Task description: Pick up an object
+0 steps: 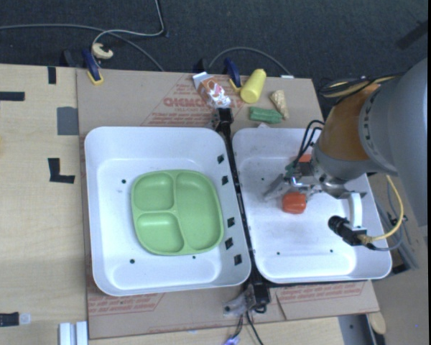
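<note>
Camera view: two bins, one green plate, one red object

A small red-orange object, rounded and squat, lay in the right bin near its middle. It sat directly beneath the gripper; whether it rested on the floor could not be told.
</note>
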### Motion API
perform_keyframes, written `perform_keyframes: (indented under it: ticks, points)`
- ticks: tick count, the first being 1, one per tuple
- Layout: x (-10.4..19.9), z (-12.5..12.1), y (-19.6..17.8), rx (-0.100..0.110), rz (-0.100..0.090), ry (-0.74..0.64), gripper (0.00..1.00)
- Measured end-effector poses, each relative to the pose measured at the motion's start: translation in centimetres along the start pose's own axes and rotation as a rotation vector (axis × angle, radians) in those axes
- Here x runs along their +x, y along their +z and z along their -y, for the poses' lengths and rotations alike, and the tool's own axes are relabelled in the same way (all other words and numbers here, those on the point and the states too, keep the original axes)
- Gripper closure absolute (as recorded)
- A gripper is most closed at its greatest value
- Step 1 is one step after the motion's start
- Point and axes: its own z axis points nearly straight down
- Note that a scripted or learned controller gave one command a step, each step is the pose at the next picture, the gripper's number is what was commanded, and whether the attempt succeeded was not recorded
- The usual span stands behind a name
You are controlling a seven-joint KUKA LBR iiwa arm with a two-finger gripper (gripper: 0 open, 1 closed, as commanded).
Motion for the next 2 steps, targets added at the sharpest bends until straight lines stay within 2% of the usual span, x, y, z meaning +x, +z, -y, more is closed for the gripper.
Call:
perform_keyframes:
  ticks: [1, 2]
  points:
    - [-0.1, 0.0, -1.0, -0.001, 0.002, 0.000, 1.00]
    - [-6.3, -3.1, -12.9, 0.003, 0.000, 0.001, 1.00]
